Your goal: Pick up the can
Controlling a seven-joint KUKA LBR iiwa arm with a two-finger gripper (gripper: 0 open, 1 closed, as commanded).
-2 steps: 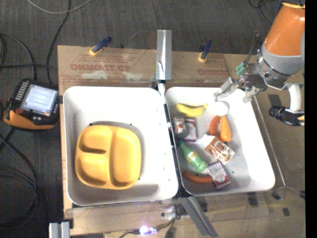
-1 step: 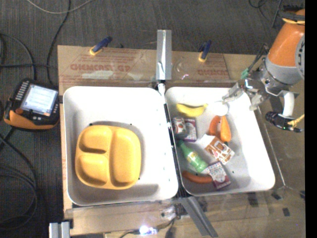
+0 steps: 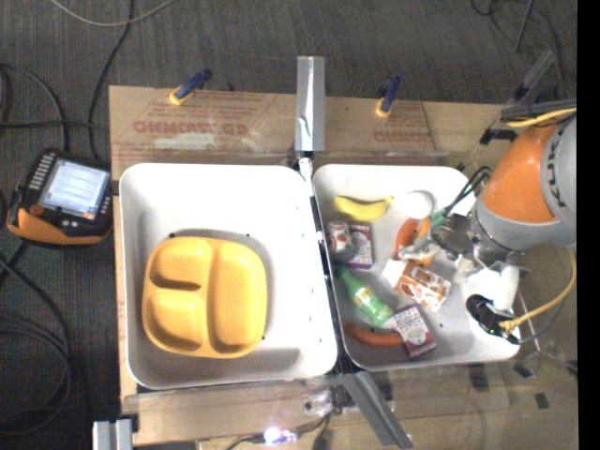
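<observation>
grey arm with orange band (image 3: 525, 181) reaching into the right bin (image 3: 450, 340), claw (image 3: 433, 242) low among the clutter, can not clearly identifiable, yellow tray (image 3: 206, 293) in left bin (image 3: 141, 204)

You see dark grey carpet (image 3: 234, 26) crossed by loose cables (image 3: 89, 12). A brown board tabletop (image 3: 206, 125) carries two clamps (image 3: 190, 86) at its far edge; a pendant (image 3: 66, 195) lies left.

We see two white bins, a yellow divided tray (image 3: 205, 294) in the left bin (image 3: 131, 251), banana (image 3: 362, 207), green bottle (image 3: 366, 298), sausage (image 3: 372, 336), cartons in the right bin (image 3: 450, 336), arm (image 3: 525, 195) over its right side.
</observation>
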